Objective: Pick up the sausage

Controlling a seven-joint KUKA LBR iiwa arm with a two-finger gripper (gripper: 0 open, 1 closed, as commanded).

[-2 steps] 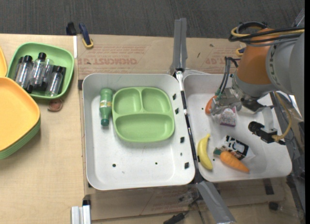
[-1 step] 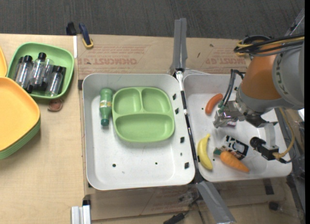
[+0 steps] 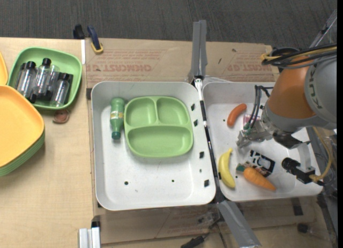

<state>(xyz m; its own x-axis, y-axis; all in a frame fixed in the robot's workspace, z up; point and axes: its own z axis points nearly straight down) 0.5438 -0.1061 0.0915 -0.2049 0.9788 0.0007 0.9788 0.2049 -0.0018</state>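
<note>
Tool [image 3: 247, 136] low in right white bin [image 3: 214, 114], grip state unclear. Orange-red curved sausage [image 3: 236, 114] just up-left of tool, apart, open floor toward bin's far edge. Yellow banana [image 3: 226, 168] and orange carrot [image 3: 259, 179] below tool, crowding near rim.

Left bin [image 3: 102, 150], well left of the end effector: holds a green divided plate [image 3: 158, 126] with a green bottle [image 3: 117, 117] lying just beside its far edge. Right bin [image 3: 217, 94], around the end effector: a banana [image 3: 226, 170] lies just left and below; a carrot [image 3: 259, 179] lies just below. Far left on the bench: a green tray [image 3: 21, 58] holding dark-capped bottles [image 3: 43, 82], beside stacked yellow plates [image 3: 19, 132].
</note>
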